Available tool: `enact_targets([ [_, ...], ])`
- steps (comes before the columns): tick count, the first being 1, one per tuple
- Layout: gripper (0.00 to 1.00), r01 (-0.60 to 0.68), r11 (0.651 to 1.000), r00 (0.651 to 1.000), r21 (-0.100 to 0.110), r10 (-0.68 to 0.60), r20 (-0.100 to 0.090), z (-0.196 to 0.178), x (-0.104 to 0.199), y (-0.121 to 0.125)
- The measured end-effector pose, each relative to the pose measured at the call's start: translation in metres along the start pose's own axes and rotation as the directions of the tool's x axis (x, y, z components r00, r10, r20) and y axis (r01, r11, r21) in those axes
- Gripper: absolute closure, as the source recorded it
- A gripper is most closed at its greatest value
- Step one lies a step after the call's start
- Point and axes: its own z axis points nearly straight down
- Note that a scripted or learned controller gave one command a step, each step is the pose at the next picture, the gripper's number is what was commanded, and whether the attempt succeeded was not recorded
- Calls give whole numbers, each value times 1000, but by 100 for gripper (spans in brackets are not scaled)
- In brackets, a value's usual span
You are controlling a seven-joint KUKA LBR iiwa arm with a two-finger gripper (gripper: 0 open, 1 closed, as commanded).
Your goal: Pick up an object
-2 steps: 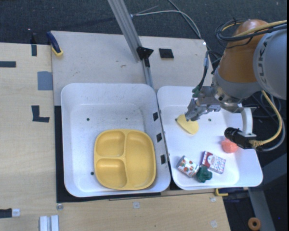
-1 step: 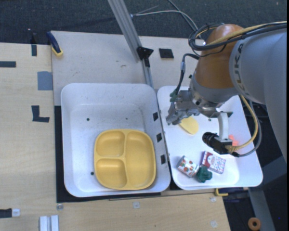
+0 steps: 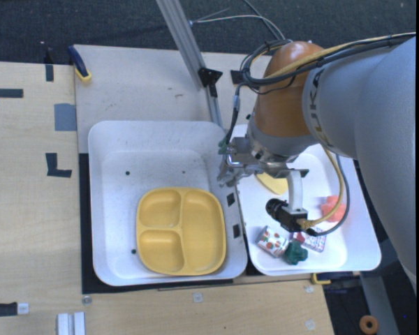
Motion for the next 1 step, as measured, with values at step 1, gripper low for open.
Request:
enact_targets([
  [1,100,3,1000,1000,-1,-3,-1,-1,50,2],
])
